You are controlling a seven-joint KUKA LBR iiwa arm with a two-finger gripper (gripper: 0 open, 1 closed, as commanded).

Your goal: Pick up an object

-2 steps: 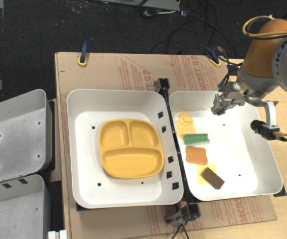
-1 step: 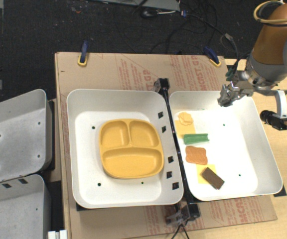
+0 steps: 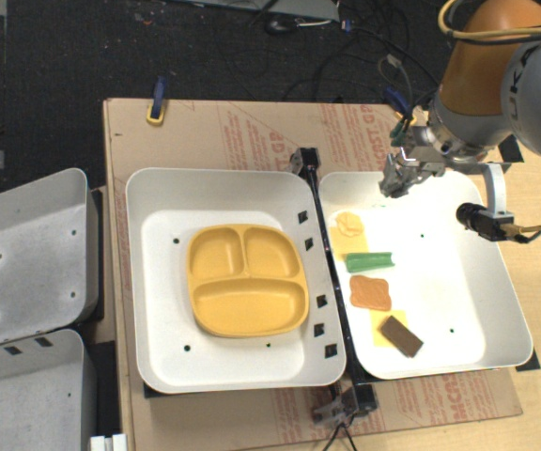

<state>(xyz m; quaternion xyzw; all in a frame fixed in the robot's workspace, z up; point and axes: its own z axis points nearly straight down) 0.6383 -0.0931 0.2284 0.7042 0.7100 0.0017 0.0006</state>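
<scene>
Your gripper [image 3: 395, 184] hangs over the far left part of the right bin [image 3: 496, 280], and nothing shows between its tips; whether they are spread or closed, you cannot tell from this slant. It looks clear of the bin floor and of every item, though height is hard to judge.

Nearest to it, toward the camera, lies a pale yellow piece [image 3: 348, 224]. Beyond that, in a column along the bin's left side: a green strip [image 3: 369, 261], an orange slab [image 3: 371, 293], and a brown block [image 3: 402, 335] on a yellow square [image 3: 386, 328].

Judgement: these look like light toy foods, flat and low, so they may slide under a closing jaw. The brown block stands proudest and looks stiff; take it across its short sides.

The left bin [image 3: 148, 252] holds a yellow tray [image 3: 248, 280]
</scene>
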